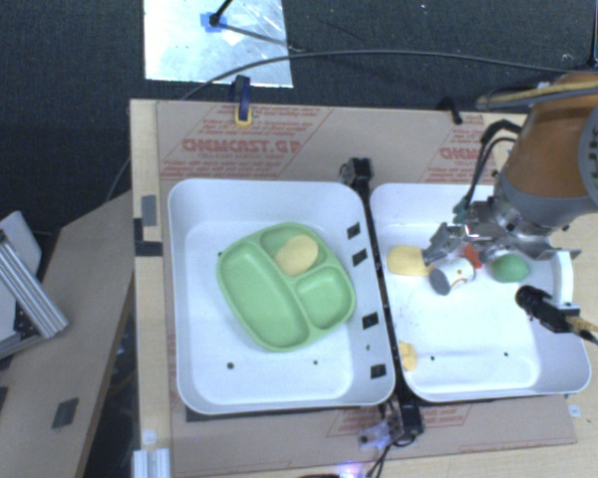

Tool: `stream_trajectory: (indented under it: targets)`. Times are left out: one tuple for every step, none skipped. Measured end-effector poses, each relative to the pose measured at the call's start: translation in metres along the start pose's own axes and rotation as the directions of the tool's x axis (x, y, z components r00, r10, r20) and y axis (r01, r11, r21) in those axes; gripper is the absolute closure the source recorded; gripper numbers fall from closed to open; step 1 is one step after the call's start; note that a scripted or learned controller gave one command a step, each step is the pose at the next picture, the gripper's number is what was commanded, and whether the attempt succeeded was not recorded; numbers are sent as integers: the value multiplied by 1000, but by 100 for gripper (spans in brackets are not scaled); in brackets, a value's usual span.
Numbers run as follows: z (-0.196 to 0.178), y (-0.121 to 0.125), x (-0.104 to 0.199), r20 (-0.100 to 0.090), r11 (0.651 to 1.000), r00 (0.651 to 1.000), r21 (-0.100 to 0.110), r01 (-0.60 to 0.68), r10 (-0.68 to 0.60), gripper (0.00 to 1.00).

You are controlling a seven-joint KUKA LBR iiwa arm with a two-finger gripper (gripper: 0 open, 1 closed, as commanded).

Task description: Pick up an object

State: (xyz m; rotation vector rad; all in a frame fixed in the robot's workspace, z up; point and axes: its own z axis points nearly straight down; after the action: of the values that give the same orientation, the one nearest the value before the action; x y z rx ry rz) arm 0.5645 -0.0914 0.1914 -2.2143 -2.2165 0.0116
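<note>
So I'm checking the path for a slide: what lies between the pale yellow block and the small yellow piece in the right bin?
In the camera view, bare white bin floor lies between the pale yellow block and the small yellow piece.

I've got the gripper (456, 250) low in the right bin (498, 366), beside a yellow piece (406, 260) and green ball (509, 267). Left bin (204, 366): green divided tray (269, 312) carrying a yellow lump (298, 255).

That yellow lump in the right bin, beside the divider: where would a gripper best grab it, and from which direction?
Probably straight from above, fingers closing across the narrower width of the yellow lump. It lies low and flat on the right bin floor, with bare floor in front of and behind it.
</note>
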Motion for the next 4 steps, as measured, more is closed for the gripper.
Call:
stream_trajectory:
  targets:
    - [-6, 3, 0, 1, 1000, 1000, -13, 2, -2, 0]
    - [40, 10, 6, 0, 1000, 1000, -9, 3, -3, 0]
    - [77, 24, 8, 3, 999, 1000, -41, 4, -4, 0]
    - [107, 25, 8, 2, 1000, 1000, -15, 3, -3, 0]
